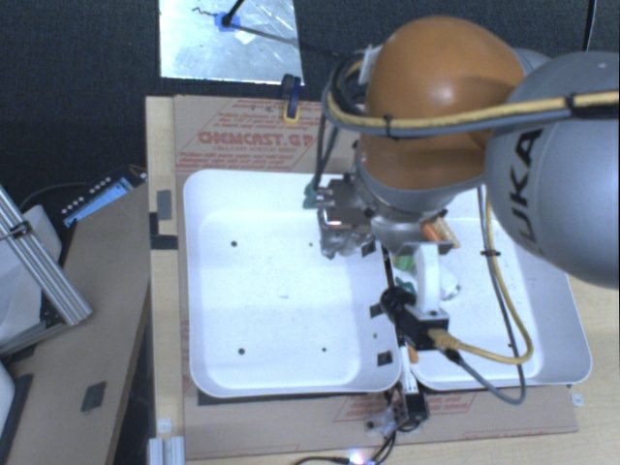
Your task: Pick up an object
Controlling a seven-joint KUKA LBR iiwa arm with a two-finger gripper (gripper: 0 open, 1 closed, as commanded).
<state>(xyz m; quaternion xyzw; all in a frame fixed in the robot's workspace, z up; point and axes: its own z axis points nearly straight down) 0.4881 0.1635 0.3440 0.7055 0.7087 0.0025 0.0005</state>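
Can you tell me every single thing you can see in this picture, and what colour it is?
left bin: one, white, left half of the bench.
right bin: one, white, right half, mostly hidden under the arm.
small objects: a few, green, white and orange, in the right bin under the arm; too hidden to name.
board: one, brown with red print, under both bins.
shiny sheet: one, silver, top left behind the bench.
clip: one, blue and yellow, at the board's top edge.
cable: one, yellow, looping over the right bin.
arm: one, grey with an orange band, reaching in from the right.
hand: one, grey metal, over the seam between the bins.
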